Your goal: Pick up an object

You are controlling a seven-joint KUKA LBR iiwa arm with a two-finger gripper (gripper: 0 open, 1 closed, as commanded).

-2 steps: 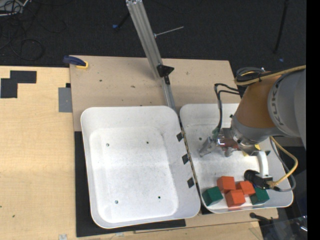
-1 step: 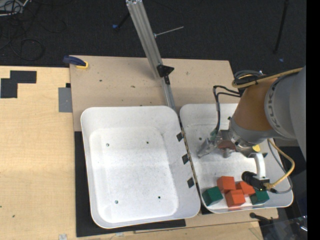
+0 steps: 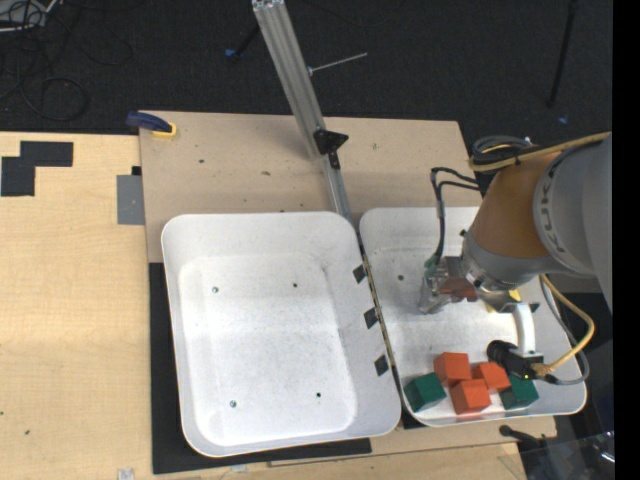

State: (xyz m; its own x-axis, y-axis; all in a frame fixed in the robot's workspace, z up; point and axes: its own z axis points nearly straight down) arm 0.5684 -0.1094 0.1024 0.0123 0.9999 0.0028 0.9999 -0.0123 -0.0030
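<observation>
Plywood bench (image 3: pixel 250 163) starts my view at 9 o'clock, with a small blue-and-yellow clamp (image 3: pixel 150 123) gripping its far edge at about 10 o'clock, likely there to keep the board from shifting. Next comes the left shallow white plastic bin (image 3: pixel 190 258), resting on a black mat, its floor showing just a few dark specks. From 12 o'clock a slanted silver aluminium rail (image 3: pixel 295 78) runs down toward the seam where the 2 bins meet, and 3 black clips (image 3: pixel 370 318) along that seam seem to hold the bins side by side.

Past the seam lies the right shallow white plastic bin (image 3: pixel 400 238), and this is where my work is. My gripper (image 3: pixel 437 293) hangs low over the middle of this bin, pointing down at bare floor. Whether its jaws are parted or closed I cannot tell from here, and I see nothing caught in it. My grey wrist and orange band (image 3: pixel 510 218) crowd in from 3 o'clock, with cables looping off them.

The things to pick up sit at about 5 o'clock from my gripper, bunched in the near corner of the right bin: 3 orange blocks (image 3: pixel 470 380) touching one another, a green block (image 3: pixel 426 391) on their 9 o'clock side and another green block (image 3: pixel 520 393) on their 3 o'clock side. They are near my gripper but apart from it. I judge the grasp is not yet made; I would need to shift toward 5 o'clock, and the tight packing could make a clean grip on 1 block awkward.
</observation>
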